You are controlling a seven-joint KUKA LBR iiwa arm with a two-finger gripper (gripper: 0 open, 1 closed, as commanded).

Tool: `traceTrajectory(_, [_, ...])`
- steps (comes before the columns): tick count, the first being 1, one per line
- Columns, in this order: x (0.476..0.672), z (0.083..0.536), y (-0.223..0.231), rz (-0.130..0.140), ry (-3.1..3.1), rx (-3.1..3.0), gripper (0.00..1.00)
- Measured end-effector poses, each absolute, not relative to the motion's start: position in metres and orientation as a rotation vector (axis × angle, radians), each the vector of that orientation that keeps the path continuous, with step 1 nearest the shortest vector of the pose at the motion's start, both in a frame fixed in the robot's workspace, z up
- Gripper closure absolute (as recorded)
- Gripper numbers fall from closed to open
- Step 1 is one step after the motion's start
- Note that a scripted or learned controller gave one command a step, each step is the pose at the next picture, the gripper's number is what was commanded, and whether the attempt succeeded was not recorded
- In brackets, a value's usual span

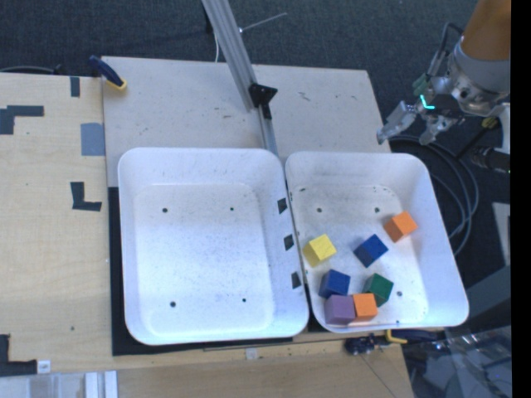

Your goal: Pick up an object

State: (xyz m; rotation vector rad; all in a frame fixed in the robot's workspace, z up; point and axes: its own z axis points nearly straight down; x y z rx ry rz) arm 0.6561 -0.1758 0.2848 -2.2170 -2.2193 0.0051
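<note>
Several small blocks lie in the right bin [415,168]: a yellow block [320,249], a blue block [371,249], an orange block [401,225], a second blue block [335,283], a green block [380,288], a purple block [339,309] and a second orange block [365,306]. My gripper [406,133] hangs above the bench just beyond the right bin's far right corner, well away from the blocks. It is open with nothing between its fingers.
The left bin [133,168] sits beside the right one. A slanted metal bar [236,48] runs down to the bins' shared far edge. Black cables [465,172] lie right of the right bin. A blue and yellow tool [108,73] rests at the far left.
</note>
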Motion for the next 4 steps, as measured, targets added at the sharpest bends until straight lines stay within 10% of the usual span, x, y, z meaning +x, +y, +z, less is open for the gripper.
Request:
traceTrajectory(1, [0.657,0.288,-0.176,0.004,-2.224,-2.219,0.0])
traceTrajectory(4, [0.651,0.102,-0.173,0.009,-2.219,-2.215,0.0])
